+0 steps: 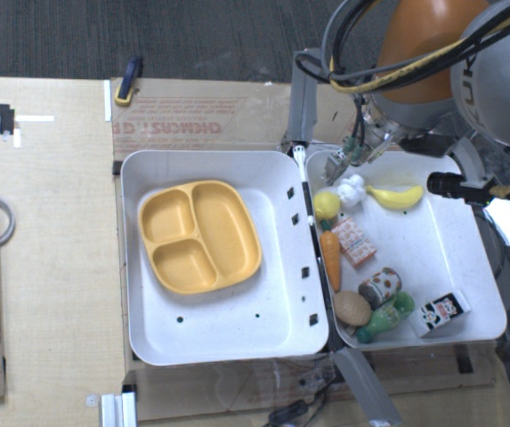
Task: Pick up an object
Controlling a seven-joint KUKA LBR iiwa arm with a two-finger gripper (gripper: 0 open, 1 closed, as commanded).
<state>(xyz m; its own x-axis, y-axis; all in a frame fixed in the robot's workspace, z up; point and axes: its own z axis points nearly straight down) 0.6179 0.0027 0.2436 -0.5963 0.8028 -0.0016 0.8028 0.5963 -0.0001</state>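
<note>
We find the gripper [354,152] low over the far left corner of the right bin [468,238], hanging from the grey arm [495,69] with its orange band [428,38] and looped cables. Whether it is released or clenched we cannot tell; the wrist and wiring crowd that spot, and we see no object between its tips.

Just below it lies a small white object [352,189], and touching that on the left is a yellow lemon [327,205]. A banana [395,196] lies just to the right of the white object, on the bin floor. Nearer the camera, an orange carrot [330,259] runs along the bin's left wall, with a pink-patterned packet [354,242] beside it. Further forward sit a brown potato-like lump [352,309], a small printed can [381,286] lying tilted, and a green object [386,317] touching the lump. A small black-and-white carton [440,312] lies apart near the front right corner.

The left bin [210,327] holds a yellow divided plate [199,236] with three compartments, set towards its far left. Beyond the bins we see a cardboard sheet [201,118] with a blue and yellow tool [129,81] at its corner.
</note>
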